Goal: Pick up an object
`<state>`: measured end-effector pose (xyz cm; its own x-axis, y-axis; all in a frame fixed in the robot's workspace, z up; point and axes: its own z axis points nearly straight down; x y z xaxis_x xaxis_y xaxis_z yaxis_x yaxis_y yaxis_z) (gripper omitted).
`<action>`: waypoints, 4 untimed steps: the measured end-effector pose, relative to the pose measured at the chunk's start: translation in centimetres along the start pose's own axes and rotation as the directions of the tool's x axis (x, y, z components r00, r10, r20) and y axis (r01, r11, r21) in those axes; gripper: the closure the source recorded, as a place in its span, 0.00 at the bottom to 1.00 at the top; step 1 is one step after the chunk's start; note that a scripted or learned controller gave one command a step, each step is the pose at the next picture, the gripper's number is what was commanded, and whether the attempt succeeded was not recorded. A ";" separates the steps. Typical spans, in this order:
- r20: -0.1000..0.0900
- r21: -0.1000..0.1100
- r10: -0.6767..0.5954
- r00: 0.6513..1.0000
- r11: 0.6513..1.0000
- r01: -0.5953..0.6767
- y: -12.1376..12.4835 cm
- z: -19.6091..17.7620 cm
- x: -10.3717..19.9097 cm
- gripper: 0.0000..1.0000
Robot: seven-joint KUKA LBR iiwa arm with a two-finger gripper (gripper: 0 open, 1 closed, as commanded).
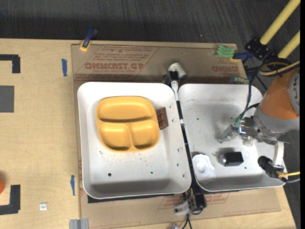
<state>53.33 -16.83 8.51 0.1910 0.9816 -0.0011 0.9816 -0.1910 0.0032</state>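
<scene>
Now you see the gripper (228,133) low in the right bin (209,99), its metal tip beside a grey patch on the bin floor; you cannot tell how it is set. Just below it lies a small black block (233,157), apart from it. A white object (201,164) sits at that bin's lower left. A yellow divided tray (127,122) lies in the left bin (124,175), a brown piece (161,118) touching its right edge.

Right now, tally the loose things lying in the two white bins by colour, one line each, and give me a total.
Yellow: 1, the divided tray in the left bin.
Brown: 1, the small block beside that tray.
Black: 1, the small object in the right bin.
White: 1, the small object in the right bin's near corner.
Total: 4
</scene>
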 end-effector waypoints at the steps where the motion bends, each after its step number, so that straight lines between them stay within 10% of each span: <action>1: 0.000 0.000 -0.293 0.956 0.956 0.293 5.3 0.0 0.8 0.00; 2: -0.002 0.001 -0.242 0.970 0.970 0.242 9.2 -6.5 6.5 0.00; 3: -0.003 0.002 -0.409 0.913 0.913 0.409 3.7 0.0 7.2 0.00; 4: -0.004 0.006 -0.161 0.987 0.987 0.161 -2.9 -2.2 6.0 0.00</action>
<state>51.65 -10.41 10.66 0.0307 0.9995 0.0021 0.9995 -0.0307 -0.0033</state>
